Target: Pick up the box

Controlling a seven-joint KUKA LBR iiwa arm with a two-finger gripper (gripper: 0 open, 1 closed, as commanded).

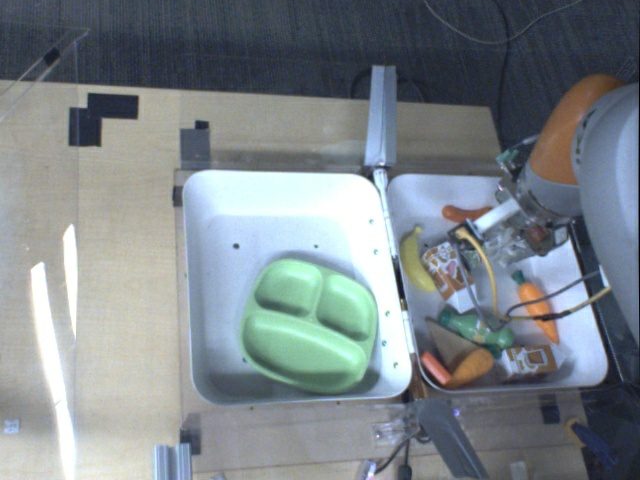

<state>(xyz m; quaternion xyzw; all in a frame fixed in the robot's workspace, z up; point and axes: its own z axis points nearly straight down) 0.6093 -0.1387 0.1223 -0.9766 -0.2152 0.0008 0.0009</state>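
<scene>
Box [443, 265]: small, white-brown printed carton.

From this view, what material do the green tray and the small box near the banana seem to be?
Green tray: probably moulded plastic, smooth with a soft sheen and rounded compartments. Small box: likely printed cardboard, with flat faces and colourful printing; its finish is too small to judge.

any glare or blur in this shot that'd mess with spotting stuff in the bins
Camera view: bright streaks of glare lie on the bench at far left, away from both bins; the green tray casts a soft shadow and reads sharply; the gripper and the small items around it in the right bin look soft and cluttered.
</scene>
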